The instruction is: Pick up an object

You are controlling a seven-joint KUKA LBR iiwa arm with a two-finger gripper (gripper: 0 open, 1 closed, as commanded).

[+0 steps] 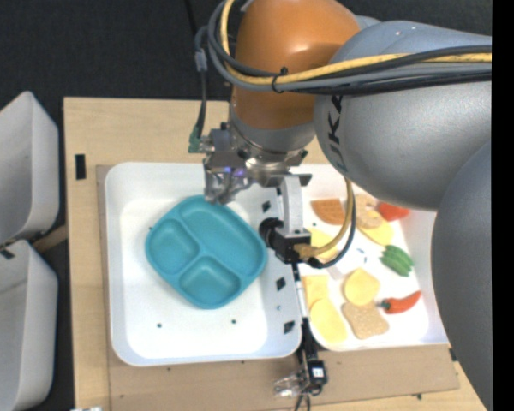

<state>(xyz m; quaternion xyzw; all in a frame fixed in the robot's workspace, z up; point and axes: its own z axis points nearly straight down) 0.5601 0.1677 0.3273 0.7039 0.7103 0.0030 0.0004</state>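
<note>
The gripper (219,187) hangs straight down beneath the arm's big orange band (283,50). Its tip is tucked so far under the wrist that I cannot tell from here whether it stands wide or closed, and I see nothing clearly gripped in it. It sits at the far rim of the teal plastic plate with three compartments (206,252), about at the plate's far edge. Whether it touches that rim or hovers just over it, I cannot say.

The plate lies flat in the left shallow white bin (120,315), roughly in the middle and slightly toward the divider shared with the right shallow white bin (421,325). Its large compartment is toward the far side and its two smaller ones toward the near side. The rest of the plate spreads out nearer to me than the gripper.

In the right bin lies a scatter of small toy foods, well apart from the gripper:
- an orange wedge (327,211) near the far edge
- a green pepper (397,259) and a red chilli (401,301) toward the right side
- a round yellow slice (361,286) in the middle
- a tan slice of toast (365,320) by the near edge, just beside another yellow piece (327,320)

Both bins rest on the pale wooden bench (86,127). A yellow cable (385,61) runs along the grey arm.
</note>
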